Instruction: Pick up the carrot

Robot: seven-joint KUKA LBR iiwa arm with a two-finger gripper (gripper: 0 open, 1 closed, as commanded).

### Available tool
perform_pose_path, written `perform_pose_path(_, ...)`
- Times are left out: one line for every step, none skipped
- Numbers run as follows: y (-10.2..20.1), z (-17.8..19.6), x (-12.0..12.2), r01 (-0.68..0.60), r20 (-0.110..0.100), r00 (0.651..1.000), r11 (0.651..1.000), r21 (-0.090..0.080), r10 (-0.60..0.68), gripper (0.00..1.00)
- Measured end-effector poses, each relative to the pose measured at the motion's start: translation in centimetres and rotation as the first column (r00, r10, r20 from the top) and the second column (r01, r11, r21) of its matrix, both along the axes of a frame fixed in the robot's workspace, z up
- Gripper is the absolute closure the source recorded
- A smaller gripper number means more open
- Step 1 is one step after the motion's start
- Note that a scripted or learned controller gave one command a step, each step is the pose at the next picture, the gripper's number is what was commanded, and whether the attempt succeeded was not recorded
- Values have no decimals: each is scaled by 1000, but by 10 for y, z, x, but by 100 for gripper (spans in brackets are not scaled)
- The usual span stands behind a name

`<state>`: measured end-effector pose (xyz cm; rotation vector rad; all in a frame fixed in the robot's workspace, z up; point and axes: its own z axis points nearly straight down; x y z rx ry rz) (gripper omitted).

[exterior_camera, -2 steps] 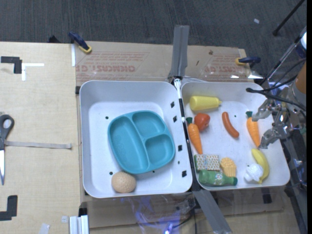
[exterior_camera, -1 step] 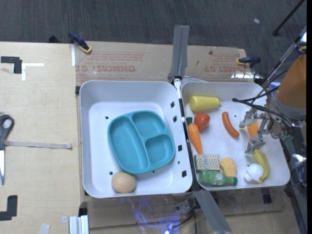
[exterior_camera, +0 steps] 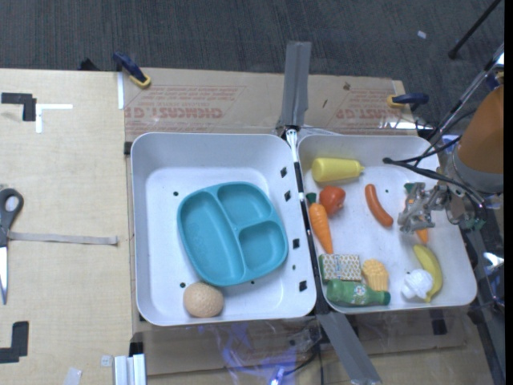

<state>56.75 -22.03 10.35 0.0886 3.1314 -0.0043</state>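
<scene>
The carrot [exterior_camera: 321, 227] is orange with a small green top. It lies in the right bin [exterior_camera: 449, 299] against the left wall, just below a red tomato [exterior_camera: 332, 198]. My gripper [exterior_camera: 416, 212] hangs low over the right side of the same bin, well to the right of the carrot and apart from it. A small orange bit [exterior_camera: 422, 234] shows just beneath the gripper; I cannot tell what it is or whether it is held.
Around the carrot lie a yellow piece [exterior_camera: 337, 169], a red sausage [exterior_camera: 378, 205], a cracker box [exterior_camera: 341, 266], corn [exterior_camera: 374, 275], a green packet [exterior_camera: 357, 296], a banana [exterior_camera: 430, 269] and a white ball [exterior_camera: 414, 284]. The left bin [exterior_camera: 152, 239] holds a blue divided plate [exterior_camera: 232, 233] and a tan ball [exterior_camera: 203, 300].
</scene>
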Motion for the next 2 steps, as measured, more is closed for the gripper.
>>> perform_pose_path(0,0,0,0,0,1000,1000,0,0,0)
perform_pose_path(1,11,2,-3,6,1000,1000,-2,3,100)
